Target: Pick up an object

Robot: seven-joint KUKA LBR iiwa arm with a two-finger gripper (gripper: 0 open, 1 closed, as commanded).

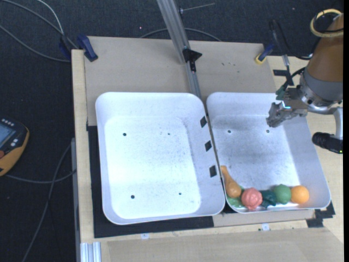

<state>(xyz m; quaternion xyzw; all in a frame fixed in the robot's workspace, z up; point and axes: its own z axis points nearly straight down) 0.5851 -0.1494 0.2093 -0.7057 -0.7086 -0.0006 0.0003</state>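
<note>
The gripper hangs over the right bin toward its two o'clock corner, nothing visibly between its tips; how wide it stands cannot be told. The candidate objects lie along the bin's six o'clock wall: an orange carrot-like piece, a pink ball, a green ball, an orange ball. Judged step: approach. Next comes travel toward six o'clock, then descent. No legible writing.

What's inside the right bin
Along the right bin's near edge: an orange ball, a green ball, a pink ball and an orange carrot-like piece. Green and teal bits under them are partly covered.
</note>
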